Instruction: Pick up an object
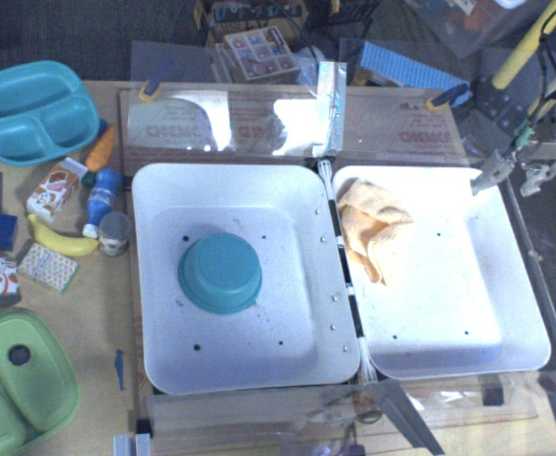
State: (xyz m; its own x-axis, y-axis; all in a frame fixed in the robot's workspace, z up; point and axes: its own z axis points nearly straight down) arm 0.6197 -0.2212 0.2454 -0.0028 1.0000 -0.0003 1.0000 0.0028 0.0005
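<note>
In the left bin [154, 207] a teal bowl [220, 272] sits upside down a little left of that bin's middle, well apart from every wall. Right of the left bin, touching it along a shared edge, lies the right bin [487, 293], and a crumpled pale orange cloth [368, 226] rests in its upper left corner, close against the wall nearest the left bin. Far to the right of the left bin, beyond the right bin's upper right corner, the gripper [506, 167] hangs beside the rim; whether its pincer is apart or together cannot be told from this slant, and nothing shows between its tips. To the left of the left bin, on the bench, a banana [61, 239] lies near a small grey can [114, 233] and a blue bottle [99, 199], with a carton [53, 190] just above the banana. Further up and left of the left bin rests a teal divided tray [32, 110], and down to its lower left a green tray [16, 378].
</note>
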